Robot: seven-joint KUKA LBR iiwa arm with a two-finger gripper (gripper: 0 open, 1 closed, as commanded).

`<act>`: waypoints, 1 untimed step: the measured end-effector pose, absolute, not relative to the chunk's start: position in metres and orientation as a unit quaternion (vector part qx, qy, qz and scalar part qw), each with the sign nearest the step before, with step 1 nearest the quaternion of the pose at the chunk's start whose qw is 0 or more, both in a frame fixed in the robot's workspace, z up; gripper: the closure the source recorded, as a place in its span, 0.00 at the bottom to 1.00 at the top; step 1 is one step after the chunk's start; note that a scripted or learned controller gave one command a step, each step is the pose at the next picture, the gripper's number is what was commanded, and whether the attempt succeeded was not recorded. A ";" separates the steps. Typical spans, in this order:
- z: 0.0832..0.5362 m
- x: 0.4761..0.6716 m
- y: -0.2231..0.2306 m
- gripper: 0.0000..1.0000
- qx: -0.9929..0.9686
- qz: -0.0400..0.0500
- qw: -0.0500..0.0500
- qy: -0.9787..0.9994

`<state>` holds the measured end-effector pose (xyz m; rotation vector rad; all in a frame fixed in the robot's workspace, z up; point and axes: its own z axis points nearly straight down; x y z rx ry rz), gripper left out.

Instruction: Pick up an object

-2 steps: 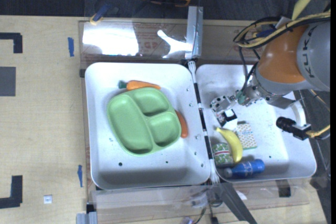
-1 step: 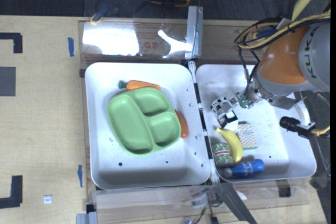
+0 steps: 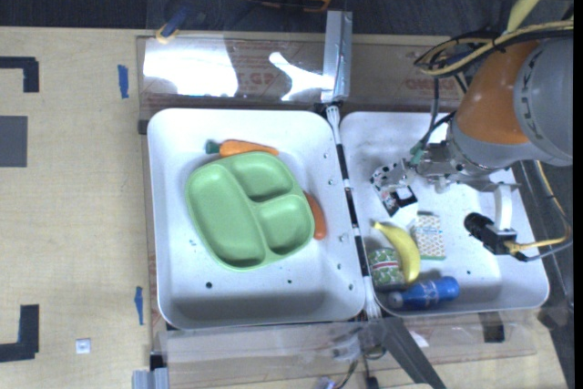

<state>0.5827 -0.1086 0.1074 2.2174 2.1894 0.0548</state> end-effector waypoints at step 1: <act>0.107 0.583 -0.109 0.00 0.712 0.018 0.013 0.702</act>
